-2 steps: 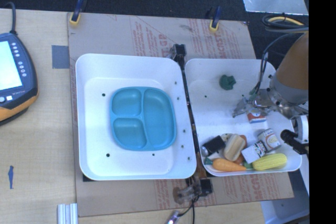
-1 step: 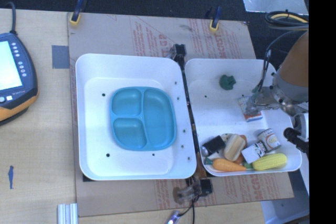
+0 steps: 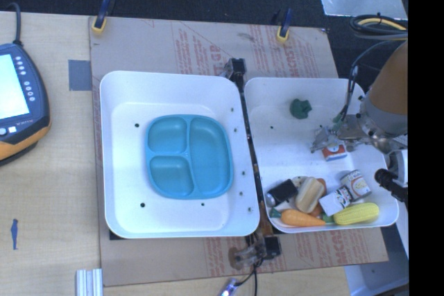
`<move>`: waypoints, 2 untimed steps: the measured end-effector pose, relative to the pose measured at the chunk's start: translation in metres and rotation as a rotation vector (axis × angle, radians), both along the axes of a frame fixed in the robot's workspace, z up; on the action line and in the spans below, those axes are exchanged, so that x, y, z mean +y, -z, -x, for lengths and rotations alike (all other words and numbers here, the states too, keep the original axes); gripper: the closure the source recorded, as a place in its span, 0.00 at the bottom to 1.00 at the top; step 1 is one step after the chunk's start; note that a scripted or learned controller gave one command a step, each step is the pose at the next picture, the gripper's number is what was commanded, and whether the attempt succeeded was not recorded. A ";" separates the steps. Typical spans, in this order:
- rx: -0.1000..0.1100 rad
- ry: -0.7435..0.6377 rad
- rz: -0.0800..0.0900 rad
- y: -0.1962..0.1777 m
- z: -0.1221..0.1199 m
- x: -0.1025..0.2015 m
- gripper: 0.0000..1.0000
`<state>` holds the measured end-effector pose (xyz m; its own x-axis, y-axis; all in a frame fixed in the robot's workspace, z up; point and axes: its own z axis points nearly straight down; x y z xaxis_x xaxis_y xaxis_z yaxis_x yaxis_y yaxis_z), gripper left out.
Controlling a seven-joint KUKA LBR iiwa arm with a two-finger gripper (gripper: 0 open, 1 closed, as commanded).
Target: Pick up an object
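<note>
The right bin (image 3: 277, 149) holds the objects. A small red and white carton (image 3: 335, 152) lies near its middle right. My gripper (image 3: 330, 140) hangs directly over that carton, at its upper edge, reaching in from the right below the orange-banded wrist (image 3: 390, 83). A small green lump (image 3: 300, 107) lies apart at the back of the bin. Along the front edge sit a black block (image 3: 281, 190), a bread roll (image 3: 309, 194), a carrot (image 3: 302, 218), a corn cob (image 3: 356, 213), a small tin (image 3: 355, 184) and a white packet (image 3: 331, 202).
The left bin (image 3: 125, 149) carries a blue divided plate (image 3: 189, 154). A grey and orange control pendant (image 3: 17, 97) lies on the bench at far left. Clamps (image 3: 102, 14) hold the cardboard sheet at the back. Cables (image 3: 378, 24) coil behind the arm.
</note>
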<state>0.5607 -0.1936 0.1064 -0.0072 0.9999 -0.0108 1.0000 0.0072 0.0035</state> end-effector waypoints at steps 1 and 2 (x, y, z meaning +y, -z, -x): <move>0.001 -0.001 0.000 -0.010 0.000 -0.001 1.00; 0.002 -0.002 0.000 -0.010 0.000 -0.001 0.00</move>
